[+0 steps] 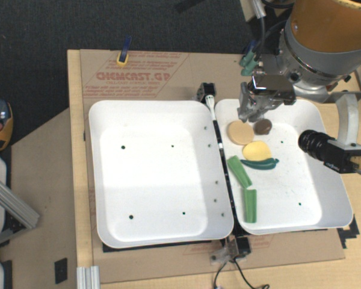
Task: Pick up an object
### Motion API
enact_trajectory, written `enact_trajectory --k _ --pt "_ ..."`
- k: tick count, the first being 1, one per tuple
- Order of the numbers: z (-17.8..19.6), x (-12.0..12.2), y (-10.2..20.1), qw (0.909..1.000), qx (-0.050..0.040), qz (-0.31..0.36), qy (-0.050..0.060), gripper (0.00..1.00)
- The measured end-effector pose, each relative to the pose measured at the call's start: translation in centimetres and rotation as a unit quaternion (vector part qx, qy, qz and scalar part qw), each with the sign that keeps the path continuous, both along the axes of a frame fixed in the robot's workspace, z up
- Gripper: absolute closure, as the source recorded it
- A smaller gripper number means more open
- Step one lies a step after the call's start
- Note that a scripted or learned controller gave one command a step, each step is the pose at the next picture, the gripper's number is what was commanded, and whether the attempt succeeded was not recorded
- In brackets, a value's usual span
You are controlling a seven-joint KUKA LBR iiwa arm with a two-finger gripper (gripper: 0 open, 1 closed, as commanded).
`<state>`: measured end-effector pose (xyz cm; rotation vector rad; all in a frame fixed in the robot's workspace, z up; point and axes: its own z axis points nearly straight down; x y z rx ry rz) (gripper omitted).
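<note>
Dark carpet around cardboard-topped bench (138, 77); right bin (325, 203) has tan disc (240, 133), yellow lump (256, 151), green sticks (250, 203). Gripper (253, 115) over disc, open/shut: can't tell.

A: Where's the arm (325, 35) sitting right now?

B: Coming in from the upper right, big orange band on top, grey wrist section under it, angled down and to the left.

A: And the gripper (251, 116)?

B: Hangs off the low left end of the wrist, pointing pretty much straight down. Dark cables run up along the arm just above it, with a teal connector beside them.

A: Fingers open or closed?

B: Honestly can't call it, the tips are a dark blurry clump from this angle.
</note>
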<state>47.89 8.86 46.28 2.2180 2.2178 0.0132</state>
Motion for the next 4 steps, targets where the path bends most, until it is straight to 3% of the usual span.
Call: enact_trajectory --k 1,3,4 --pt "-1.4 0.5 4.2 1.0000 -0.0010 0.002 0.006 1.00" --pt "-1.8 0.0 6.6 1.0000 -0.0017 0.001 0.007 1.00" --pt "-5.9 2.5 7.4 1.0000 -0.0023 0.000 0.008 1.00"
